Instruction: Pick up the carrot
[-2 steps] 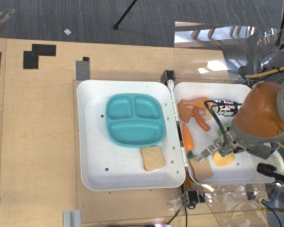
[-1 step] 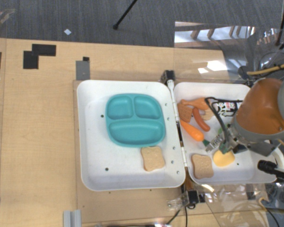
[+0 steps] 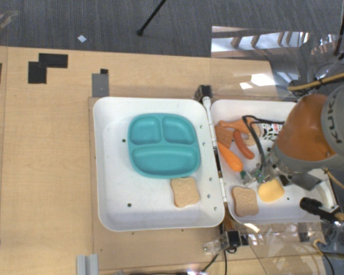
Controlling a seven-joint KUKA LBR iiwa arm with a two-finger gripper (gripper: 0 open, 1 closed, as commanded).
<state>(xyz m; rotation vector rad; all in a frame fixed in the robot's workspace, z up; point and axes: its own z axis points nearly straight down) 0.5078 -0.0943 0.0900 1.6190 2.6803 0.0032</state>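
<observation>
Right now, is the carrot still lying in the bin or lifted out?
Lying in the right bin. The carrot rests on its floor near the left wall, with the gripper beside it, not around it.

carrot (image 3: 230, 157) crowded by sausage (image 3: 244, 146), arm (image 3: 307, 136) overhead

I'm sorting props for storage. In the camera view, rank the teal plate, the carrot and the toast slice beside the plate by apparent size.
1. teal plate, clearly largest.
2. toast slice.
3. carrot, thinner, though roughly as long as the toast, so close.

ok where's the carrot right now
In the camera view the carrot lies in the right bin, near its left wall, just below the sausage and above the slice of toast.
</observation>
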